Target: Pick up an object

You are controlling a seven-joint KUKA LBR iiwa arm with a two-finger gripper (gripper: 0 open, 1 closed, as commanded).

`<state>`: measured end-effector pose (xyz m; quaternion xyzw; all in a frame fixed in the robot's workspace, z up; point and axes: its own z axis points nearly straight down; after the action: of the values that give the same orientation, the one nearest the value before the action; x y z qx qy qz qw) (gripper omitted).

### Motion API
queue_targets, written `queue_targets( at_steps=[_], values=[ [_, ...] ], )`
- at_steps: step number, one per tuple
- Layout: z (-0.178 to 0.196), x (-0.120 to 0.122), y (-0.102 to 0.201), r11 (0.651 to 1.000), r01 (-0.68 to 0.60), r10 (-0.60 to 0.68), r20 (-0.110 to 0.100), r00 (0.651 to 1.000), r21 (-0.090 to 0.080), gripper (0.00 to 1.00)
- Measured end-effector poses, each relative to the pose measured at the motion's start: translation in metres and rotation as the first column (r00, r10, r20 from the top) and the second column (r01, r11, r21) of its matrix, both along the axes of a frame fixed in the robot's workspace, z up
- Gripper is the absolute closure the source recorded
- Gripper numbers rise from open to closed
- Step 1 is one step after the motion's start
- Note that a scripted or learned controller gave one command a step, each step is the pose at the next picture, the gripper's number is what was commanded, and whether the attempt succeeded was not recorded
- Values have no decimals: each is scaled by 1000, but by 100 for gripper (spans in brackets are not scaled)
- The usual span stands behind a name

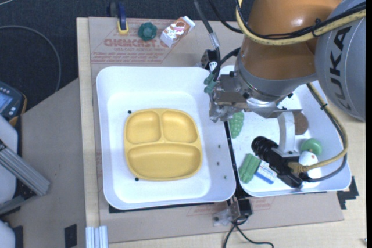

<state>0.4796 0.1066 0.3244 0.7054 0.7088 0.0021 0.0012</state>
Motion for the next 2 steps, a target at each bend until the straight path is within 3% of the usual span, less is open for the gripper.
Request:
queue_targets(
  at_steps=[1, 2],
  values=[
    [9, 0, -2, 1000, 4, -4, -1, 1000, -1, 100],
    [138, 1, -13, 1000, 4, -4, 12, 1000, 3, 100]
  ],
)
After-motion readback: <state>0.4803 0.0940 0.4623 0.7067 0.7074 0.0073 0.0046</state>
